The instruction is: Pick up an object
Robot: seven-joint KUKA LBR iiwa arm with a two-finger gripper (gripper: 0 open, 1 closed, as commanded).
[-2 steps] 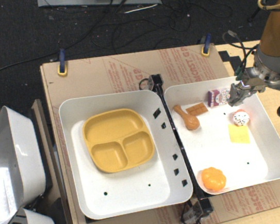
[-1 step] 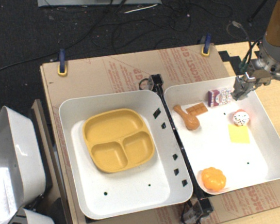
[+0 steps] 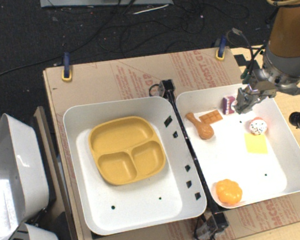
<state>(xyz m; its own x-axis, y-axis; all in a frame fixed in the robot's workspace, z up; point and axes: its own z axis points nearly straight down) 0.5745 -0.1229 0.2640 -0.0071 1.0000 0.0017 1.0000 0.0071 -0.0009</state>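
the grey arm with its orange band [image 3: 287, 18] comes in from the right and bends down over the far corner of the right shallow white bin [image 3: 289, 152]; its dark two-finger gripper [image 3: 244, 106] hangs low above the bin floor near the far wall, and whether it is spread or pressed together cannot be told from this slant, nor is anything seen between its tips; just beside the gripper, on the side toward the divider, lies a small purple and white striped object [image 3: 228, 104], close to the tips though contact cannot be judged; next along is a flat orange rectangular cracker-like piece [image 3: 211, 117], and touching or just beside it a tan wooden-looking spoon-shaped piece [image 3: 201, 127] lying at a slant with its rounded end toward the near side; nearer the camera from the gripper sits a small white round piece with dark speckles [image 3: 258, 127], and just beside that a flat pale yellow square [image 3: 256, 144]; well apart from these, at the near edge of the right bin, rests a rounded orange fruit-like object [image 3: 228, 191]; the left shallow white bin [image 3: 91, 209] holds a yellow plastic divided plate with three compartments [image 3: 126, 149], lying flat near its middle; both bins sit side by side on a brown cardboard-covered bench [image 3: 133, 80], held by two yellow clamps at the far edge [image 3: 66, 74].
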